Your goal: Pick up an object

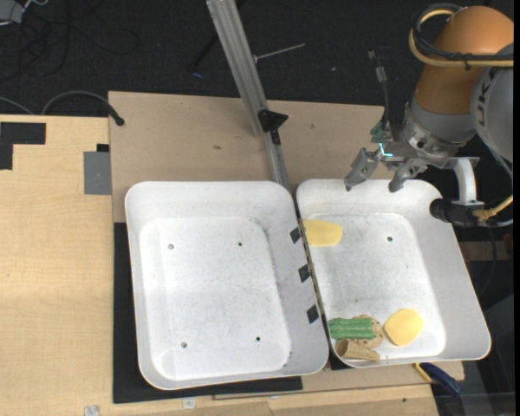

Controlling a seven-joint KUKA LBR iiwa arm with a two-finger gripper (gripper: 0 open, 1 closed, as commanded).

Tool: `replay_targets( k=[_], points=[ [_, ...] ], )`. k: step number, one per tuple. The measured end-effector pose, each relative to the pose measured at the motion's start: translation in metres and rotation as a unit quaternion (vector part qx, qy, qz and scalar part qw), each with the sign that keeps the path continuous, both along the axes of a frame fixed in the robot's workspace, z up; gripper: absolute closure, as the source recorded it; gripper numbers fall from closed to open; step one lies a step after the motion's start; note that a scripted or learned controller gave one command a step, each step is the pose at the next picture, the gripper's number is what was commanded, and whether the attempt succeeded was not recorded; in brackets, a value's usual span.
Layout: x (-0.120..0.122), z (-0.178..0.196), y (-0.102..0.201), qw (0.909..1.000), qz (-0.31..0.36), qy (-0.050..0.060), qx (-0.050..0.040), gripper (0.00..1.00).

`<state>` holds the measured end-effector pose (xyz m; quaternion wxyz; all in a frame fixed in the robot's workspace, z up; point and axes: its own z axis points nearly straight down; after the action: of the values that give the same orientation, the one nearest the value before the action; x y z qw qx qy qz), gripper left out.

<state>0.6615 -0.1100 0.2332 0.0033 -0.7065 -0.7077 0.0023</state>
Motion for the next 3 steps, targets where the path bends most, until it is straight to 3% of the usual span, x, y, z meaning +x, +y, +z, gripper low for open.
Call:
replay_targets(
  k=[1, 3],
  points=[
    [0.001, 0.003, 0.000, 1.0000, 0.001, -0.002, -0.0007, 0.00],
    [0.004, -0.101, -0.005, 1.0000, -0.001, 0.000, -0.0004, 0.00]
  ],
)
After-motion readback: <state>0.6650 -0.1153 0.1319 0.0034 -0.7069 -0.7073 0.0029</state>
